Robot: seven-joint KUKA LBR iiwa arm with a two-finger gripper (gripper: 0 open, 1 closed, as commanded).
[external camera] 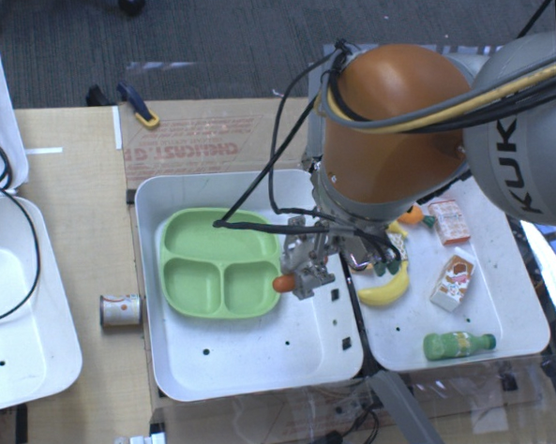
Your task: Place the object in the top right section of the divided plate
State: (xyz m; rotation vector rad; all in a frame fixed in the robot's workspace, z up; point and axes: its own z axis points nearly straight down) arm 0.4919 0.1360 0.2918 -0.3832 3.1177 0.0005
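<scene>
Reaching in over the bins, the arm (413, 133) points its gripper (298, 279) down beside the green divided plate (219, 262), fingers pinching a small orange object (283, 284) at the plate's right edge.

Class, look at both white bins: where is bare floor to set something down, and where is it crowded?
Free: the left white bin's floor below the green divided plastic plate, and the plate's three sections. Also the right white bin's strip between the yellow banana and the green bottle. Crowded: around the tool at the plate's right edge, and the right bin's upper part with its small cartons.
</scene>
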